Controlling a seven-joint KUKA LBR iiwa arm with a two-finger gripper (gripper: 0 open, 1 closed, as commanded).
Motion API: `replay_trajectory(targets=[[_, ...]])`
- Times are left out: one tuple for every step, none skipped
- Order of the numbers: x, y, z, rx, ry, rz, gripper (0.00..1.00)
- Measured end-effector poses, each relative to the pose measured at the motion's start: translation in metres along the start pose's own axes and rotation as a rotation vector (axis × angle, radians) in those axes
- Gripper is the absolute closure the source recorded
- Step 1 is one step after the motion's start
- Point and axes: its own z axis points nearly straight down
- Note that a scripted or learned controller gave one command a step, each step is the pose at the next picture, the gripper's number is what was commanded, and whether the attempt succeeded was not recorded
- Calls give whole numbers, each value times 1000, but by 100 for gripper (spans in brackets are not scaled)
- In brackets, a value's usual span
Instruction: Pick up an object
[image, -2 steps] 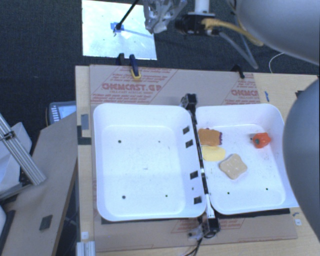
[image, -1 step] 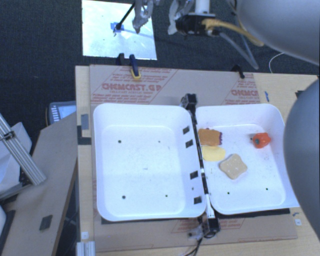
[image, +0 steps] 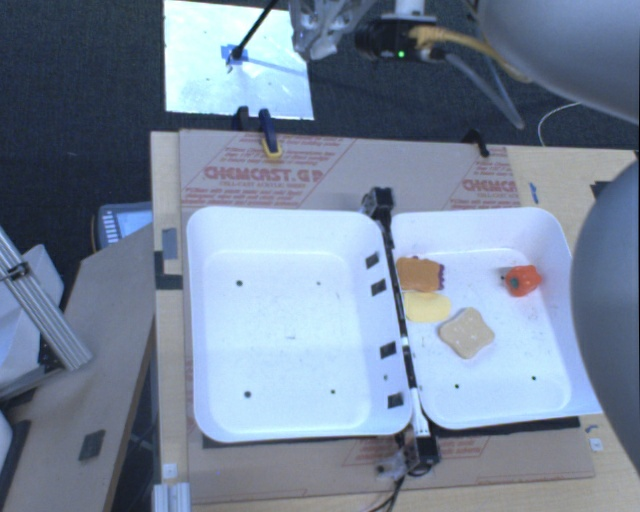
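The right bin (image: 545, 395) holds several small objects. An orange-brown piece with a purple edge (image: 420, 273) lies near the bin's left wall, with a flat yellow piece (image: 427, 307) just below it. A tan bread-slice shape (image: 466, 332) lies beside that, and a small orange-red item (image: 520, 280) sits toward the right. My gripper (image: 322, 28) hangs high at the top of the view, well beyond the far edge of both bins and apart from every object. The grey arm (image: 560, 45) runs from it to the right edge.
The left bin (image: 290, 400) adjoins the right one along a clipped seam (image: 395, 320). Both rest on a cardboard sheet (image: 330, 165). A shiny metal plate (image: 235, 60) lies at the far left, and an aluminium rail (image: 40, 310) leans at the left edge.
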Motion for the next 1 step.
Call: replay_trajectory(targets=[[0, 0, 0, 1, 0, -1, 0]])
